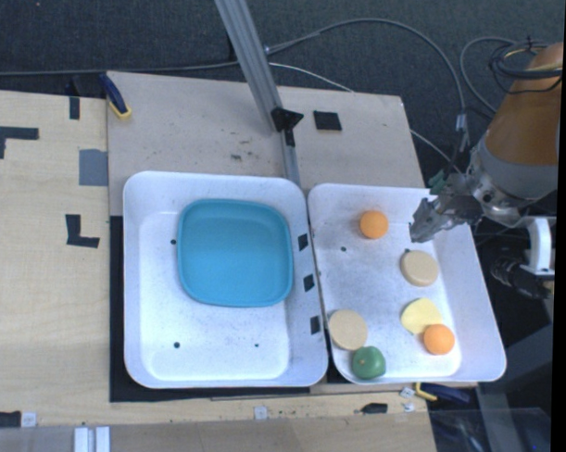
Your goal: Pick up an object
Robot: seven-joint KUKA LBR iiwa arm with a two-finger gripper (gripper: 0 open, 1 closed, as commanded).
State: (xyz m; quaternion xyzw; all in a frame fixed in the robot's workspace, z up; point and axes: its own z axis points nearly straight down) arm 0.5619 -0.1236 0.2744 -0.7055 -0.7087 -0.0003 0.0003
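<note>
The right bin [470,301] holds several small objects. An orange ball [374,224] lies near its back, with a tan disc [419,268] to its right and nearer. A yellow piece [420,314] and a second orange ball [437,340] sit toward the front right. Another tan disc [348,328] and a green ball [368,362] rest at the front left. My gripper [426,225] hangs over the bin's back right part, just above the tan disc and right of the first orange ball. Nothing shows between its tips.
The left bin [149,336] carries a blue square plate [234,252]. A grey metal pole [261,71] slants down to the gap between the bins. Cables trail over the dark floor at the back right. Black tape marks dot the wooden bench at the left.
</note>
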